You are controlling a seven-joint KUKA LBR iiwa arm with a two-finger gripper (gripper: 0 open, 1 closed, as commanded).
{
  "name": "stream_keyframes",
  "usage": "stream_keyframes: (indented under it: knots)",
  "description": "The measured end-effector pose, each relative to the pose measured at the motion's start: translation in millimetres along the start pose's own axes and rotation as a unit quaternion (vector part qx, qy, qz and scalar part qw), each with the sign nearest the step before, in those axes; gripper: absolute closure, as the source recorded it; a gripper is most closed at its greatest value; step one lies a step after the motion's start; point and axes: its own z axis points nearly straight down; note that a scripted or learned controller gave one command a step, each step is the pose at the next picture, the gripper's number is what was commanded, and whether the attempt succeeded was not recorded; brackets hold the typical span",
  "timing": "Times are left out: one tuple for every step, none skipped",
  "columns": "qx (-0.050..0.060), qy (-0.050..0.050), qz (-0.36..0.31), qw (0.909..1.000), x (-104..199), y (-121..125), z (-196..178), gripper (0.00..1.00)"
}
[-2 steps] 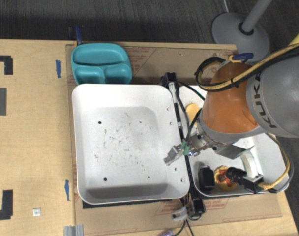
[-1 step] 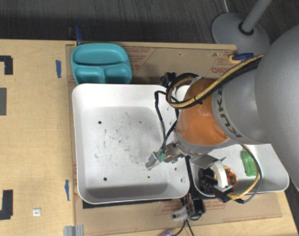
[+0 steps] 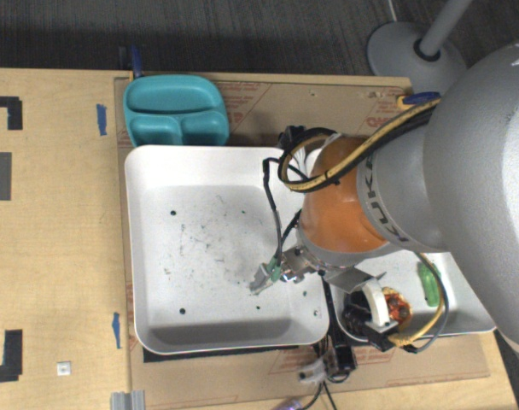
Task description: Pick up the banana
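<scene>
My gripper (image 3: 263, 278) hangs low over the left white bin (image 3: 157, 229), near that bin's front right corner. Its tip is small and grey with a green spot beside it, and nothing can be made out held in it. The grey arm with its orange band (image 3: 341, 203) reaches in from the right and hides most of the right bin (image 3: 464, 319).
A green object (image 3: 428, 284) and a brown-orange object (image 3: 398, 307) lie in the visible strip of the right bin. A teal divided tray (image 3: 176, 109) stands behind the left bin. Cables hang off the bench's front edge.
</scene>
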Motion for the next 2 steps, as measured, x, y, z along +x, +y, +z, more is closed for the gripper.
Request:
stream_keyframes:
  knots:
    - [0.007,0.010,0.028,0.9995,69.7,21.6,-33.6,0.00]
    - [0.006,0.010,-0.049,0.9987,108.1,34.2,34.3,0.00]
